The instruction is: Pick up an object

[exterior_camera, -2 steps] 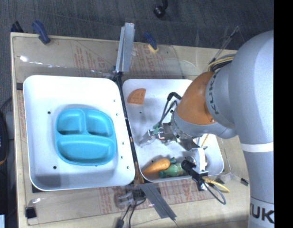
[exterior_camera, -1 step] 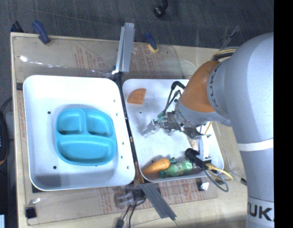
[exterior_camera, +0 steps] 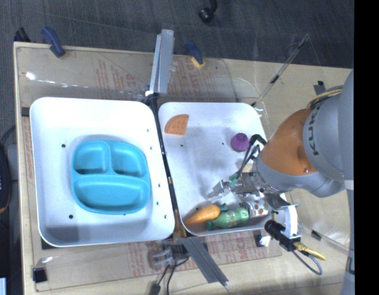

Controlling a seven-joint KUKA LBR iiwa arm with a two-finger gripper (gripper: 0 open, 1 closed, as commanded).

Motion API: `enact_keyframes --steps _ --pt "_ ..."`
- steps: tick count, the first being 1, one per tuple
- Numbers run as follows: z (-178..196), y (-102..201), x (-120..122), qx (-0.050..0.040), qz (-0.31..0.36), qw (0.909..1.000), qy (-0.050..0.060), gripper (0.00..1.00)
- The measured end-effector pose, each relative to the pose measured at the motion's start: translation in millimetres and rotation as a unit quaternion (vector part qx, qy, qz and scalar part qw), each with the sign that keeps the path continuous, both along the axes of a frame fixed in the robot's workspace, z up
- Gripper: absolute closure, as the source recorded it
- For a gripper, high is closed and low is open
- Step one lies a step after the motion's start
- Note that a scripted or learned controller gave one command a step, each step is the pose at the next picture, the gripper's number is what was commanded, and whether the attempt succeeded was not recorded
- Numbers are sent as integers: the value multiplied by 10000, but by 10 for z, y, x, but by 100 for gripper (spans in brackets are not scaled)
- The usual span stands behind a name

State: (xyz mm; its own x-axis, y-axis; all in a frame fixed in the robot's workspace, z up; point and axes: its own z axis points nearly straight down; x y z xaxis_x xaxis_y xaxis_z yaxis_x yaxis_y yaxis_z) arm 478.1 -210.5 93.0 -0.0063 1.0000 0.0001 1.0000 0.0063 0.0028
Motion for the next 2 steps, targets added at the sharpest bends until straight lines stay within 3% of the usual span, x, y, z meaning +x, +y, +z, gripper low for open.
enact_keyframes --steps 1,2 --pt "104 5 20 0 26 10000 -11 100" --pt "1071 14 879 0 13 10000 18 100"
